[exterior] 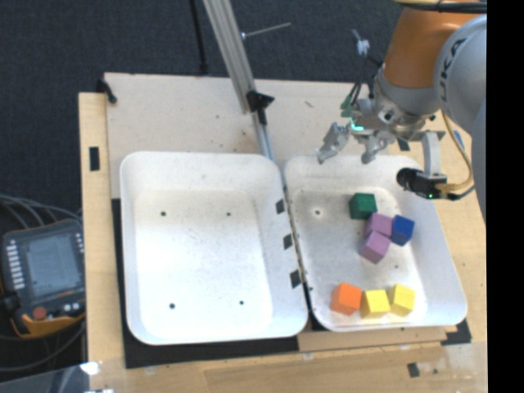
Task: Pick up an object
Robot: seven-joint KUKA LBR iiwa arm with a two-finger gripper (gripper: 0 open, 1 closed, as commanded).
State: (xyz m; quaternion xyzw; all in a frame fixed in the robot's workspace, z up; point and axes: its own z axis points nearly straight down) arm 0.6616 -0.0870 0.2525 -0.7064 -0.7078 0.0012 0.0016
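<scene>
Seen from above at a slant, a wooden bench (188,113) carries two shallow white bins side by side. The left bin (205,248) fills the centre-left of the frame, and the right bin (434,293) sits touching it at the centre-right. The grey arm with its orange band (422,35) enters from the upper right, and its gripper (352,144) hangs over the far rim of the right bin, near the top of that bin. The two fingers look spread apart with nothing between them, though they are small and somewhat blurred. Inside the right bin lie seven small cubes. A green cube (363,205) sits nearest the gripper, below it. Just lower right are two purple cubes (377,236), touching each other, with a blue cube (402,229) against their right side. Along the bin's near edge an orange cube (346,298) and two yellow cubes (389,300) stand in a row. A handheld control pendant (45,273) rests at the lower left of the frame.
</scene>
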